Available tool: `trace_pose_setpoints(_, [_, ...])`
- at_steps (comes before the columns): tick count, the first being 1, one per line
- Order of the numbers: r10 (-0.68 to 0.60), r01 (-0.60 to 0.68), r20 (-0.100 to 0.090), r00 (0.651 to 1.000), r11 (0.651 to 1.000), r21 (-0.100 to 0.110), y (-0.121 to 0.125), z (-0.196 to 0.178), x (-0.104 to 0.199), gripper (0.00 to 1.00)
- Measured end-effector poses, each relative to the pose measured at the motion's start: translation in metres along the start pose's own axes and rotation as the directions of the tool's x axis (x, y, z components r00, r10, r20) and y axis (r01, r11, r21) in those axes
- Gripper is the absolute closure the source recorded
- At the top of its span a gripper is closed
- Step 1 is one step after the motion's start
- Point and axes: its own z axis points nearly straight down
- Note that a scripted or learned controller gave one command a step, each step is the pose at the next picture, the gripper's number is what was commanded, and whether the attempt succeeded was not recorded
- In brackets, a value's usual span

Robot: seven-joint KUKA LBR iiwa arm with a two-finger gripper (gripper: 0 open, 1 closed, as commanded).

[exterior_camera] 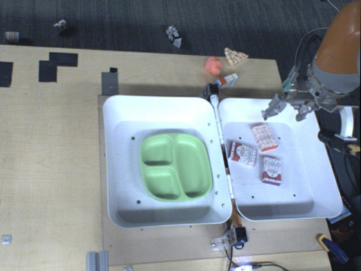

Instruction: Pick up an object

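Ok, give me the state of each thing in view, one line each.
gripper: above the right bin's far edge, nothing seen between its jaws
green tray: upright in the left bin, compartments bare
three snack packets: lying flat in the right bin, untouched
orange ball: resting on the bench beyond the bins

Two bins sit side by side on the bench (51,151), the left bin (121,151) touching the right bin (316,168) along their shared edge. A divided tray (176,167) lies in the middle of the left bin. In the right bin three small packets cluster left of centre: one (264,137) at twelve o'clock, one (243,153) at nine, one (272,170) at five. The gripper (286,107) hangs over the right bin's far edge, at one o'clock from the packets. Behind the bins, at twelve o'clock, a ball (213,65) and a wedge (236,56) rest near the bench's far edge.
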Motion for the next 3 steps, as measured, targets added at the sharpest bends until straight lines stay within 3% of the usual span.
trace_pose_setpoints(1, [0.001,-0.001,0.001,1.0,1.0,-0.002,-0.013,0.155,-0.017,0.0])
trace_pose_setpoints(2, [0.001,-0.001,0.0,1.0,1.0,-0.006,-0.012,0.145,-0.016,1.0])
trace_pose_setpoints(3, [0.002,-0.002,0.003,1.0,1.0,-0.004,0.054,0.095,-0.098,1.0])
